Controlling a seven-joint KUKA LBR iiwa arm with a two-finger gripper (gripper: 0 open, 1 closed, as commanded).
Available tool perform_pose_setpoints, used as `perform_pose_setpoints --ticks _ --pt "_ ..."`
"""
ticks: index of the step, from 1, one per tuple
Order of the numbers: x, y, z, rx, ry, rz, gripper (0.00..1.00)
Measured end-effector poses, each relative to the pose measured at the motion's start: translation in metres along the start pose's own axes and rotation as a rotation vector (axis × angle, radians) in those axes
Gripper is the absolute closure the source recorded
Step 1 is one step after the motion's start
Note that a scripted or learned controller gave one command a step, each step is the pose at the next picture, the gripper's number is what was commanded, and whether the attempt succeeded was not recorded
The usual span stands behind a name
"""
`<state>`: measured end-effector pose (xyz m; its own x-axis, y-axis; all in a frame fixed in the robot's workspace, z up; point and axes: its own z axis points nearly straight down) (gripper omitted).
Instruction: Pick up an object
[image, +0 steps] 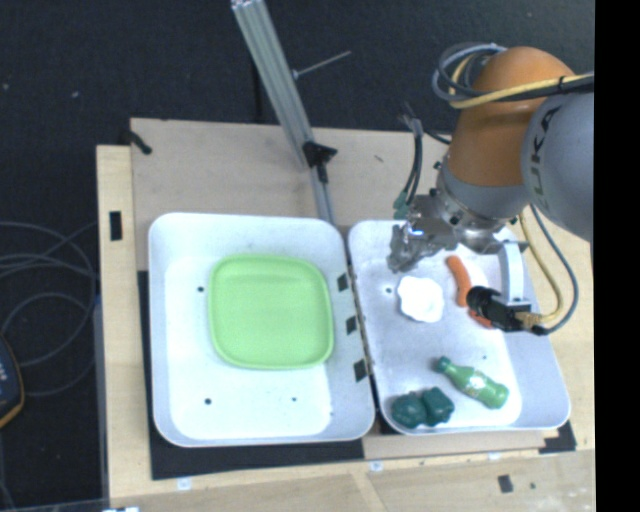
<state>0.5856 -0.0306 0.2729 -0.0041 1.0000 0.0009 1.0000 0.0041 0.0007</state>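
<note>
White lump (420, 298) sits in the right bin (535, 405), end effector (403, 250) hovering just above-left; can't tell its state.

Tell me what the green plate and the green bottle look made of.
Green plate: likely moulded plastic, an even matte light green with soft rounded corners. Green bottle: probably glossy plastic, a toy by its look, with small highlights; too small to be sure.
</note>
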Motion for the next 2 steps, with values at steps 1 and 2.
perform_pose_setpoints --ticks 1,2 --pt "0.046 0.018 0.021 0.002 -0.001 0.001 1.0" --pt "0.09 0.04 0.035 0.002 -0.001 0.002 1.0"
